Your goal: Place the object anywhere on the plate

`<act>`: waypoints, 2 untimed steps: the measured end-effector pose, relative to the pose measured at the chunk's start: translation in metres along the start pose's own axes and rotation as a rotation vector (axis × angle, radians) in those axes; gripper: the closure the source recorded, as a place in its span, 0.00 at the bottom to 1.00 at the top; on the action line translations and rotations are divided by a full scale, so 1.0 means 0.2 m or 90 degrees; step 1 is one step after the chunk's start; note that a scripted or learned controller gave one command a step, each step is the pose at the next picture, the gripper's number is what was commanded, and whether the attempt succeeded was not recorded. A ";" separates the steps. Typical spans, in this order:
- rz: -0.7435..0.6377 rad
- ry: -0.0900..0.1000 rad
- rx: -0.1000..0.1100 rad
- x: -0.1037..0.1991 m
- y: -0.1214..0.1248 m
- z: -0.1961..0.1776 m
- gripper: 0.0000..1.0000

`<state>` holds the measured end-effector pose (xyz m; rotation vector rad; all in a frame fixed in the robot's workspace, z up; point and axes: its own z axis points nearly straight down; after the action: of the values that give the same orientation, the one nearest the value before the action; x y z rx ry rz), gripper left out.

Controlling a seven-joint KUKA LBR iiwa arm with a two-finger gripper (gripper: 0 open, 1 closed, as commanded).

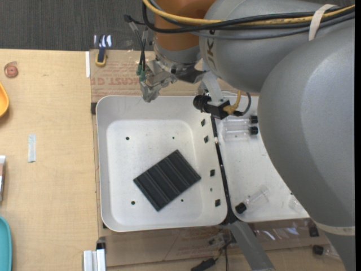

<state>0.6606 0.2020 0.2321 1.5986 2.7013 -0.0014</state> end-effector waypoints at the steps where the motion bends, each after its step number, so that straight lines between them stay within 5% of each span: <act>1: -0.137 0.001 0.001 0.11 -0.33 -0.40 1.00; 2: -0.324 0.001 0.000 0.29 -0.48 -0.94 1.00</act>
<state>0.5472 0.2073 0.4193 0.8682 3.0173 -0.0006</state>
